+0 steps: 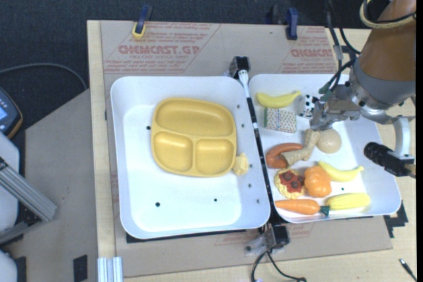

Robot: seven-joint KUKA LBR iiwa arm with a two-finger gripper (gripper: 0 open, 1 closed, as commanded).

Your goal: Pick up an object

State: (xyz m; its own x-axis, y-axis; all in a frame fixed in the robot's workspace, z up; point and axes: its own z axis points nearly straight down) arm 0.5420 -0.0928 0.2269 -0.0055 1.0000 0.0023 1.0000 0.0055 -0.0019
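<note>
Left bin (132, 142): I saw it holding a yellow divided plate (194, 137), three compartments, lying flat toward the far right of the bin.
Small yellow piece (240, 164): it lay just beside the plate's near right corner, against the bin wall.
Right bin (380, 172): it carried all the toy food, crowded into its left and middle.
Far row: a banana (277, 99) lay along the far left, with a pale speckled block (281, 119) just near of it and a small black-and-white piece (307, 104) to the right.
Middle row: a sausage (283, 150) touched a tan cone-like piece (304, 149), and a cream round object (328, 141) sat just right of that.
Near row: a pizza slice (289, 181), an orange fruit (316, 181), a second banana (341, 172), a carrot (299, 207) and a corn cob (348, 201).
Gripper (322, 119): it hung over the far middle of the right bin, just above the cream round object and the cone piece; I could not tell whether its fingers were spread or pressed together, and I saw nothing between them.
Arm (390, 43): it reached in from the right, orange band above the grey wrist.
</note>
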